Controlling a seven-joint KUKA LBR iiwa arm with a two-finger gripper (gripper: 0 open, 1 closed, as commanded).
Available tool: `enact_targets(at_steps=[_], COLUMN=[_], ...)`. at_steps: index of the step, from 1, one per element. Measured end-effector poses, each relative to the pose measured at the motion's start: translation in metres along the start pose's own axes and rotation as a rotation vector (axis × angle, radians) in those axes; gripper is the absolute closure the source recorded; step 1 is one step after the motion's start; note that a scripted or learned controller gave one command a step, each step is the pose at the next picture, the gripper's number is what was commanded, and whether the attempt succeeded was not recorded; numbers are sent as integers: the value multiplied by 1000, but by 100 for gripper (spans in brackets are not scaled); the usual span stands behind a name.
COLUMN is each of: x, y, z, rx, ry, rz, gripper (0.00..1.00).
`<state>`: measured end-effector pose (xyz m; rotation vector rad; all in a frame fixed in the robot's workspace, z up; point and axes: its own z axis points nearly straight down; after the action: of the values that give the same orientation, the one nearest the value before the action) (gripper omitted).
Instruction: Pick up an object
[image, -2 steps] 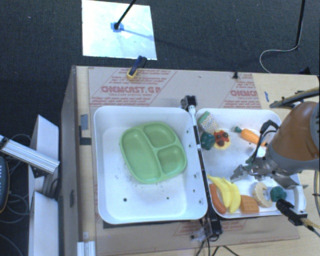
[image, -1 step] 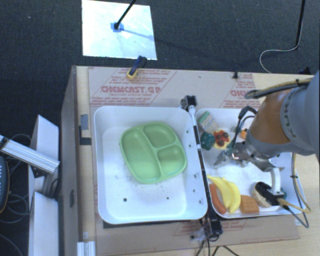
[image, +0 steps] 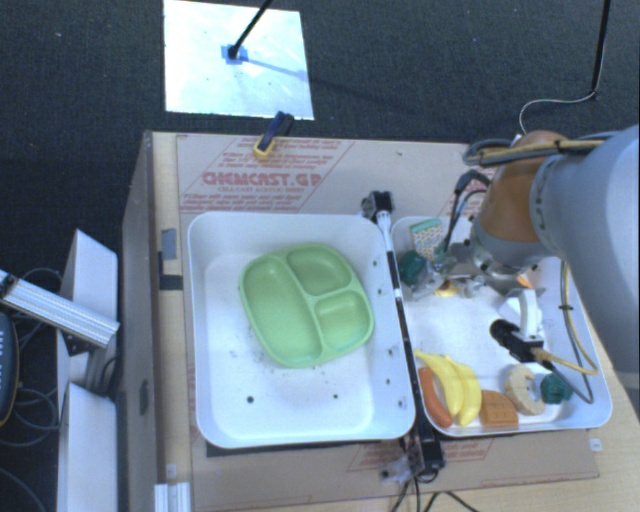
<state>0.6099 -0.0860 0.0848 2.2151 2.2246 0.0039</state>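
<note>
The bench (image: 330, 170) has a tan board top printed with red lettering. It stands on dark carpeted floor (image: 80, 80). A pale, shiny square sheet (image: 238, 60) lies on the floor beyond the bench, with a thin dark rod resting on it. A yellow-and-black clamp (image: 271, 136) sits at the bench's far edge. White box-like pieces (image: 85, 420) and an aluminium rail (image: 55, 308) stand at the left side. Lighting is even and diffuse.

Two white bins (image: 215, 330); one green divided plate (image: 305, 303); two bananas (image: 455, 383); one carrot (image: 434, 394); one cracker (image: 497, 408).
</note>
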Motion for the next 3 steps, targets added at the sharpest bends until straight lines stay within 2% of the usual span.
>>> enact_targets(at_steps=[1, 2, 3], x=[-1, -1, -1], y=[1, 0, 1], z=[-11, -11, -21], rx=[-1, -1, -4], ry=[-1, -2, -2], rz=[-4, -5, -8], gripper=[100, 0, 100])
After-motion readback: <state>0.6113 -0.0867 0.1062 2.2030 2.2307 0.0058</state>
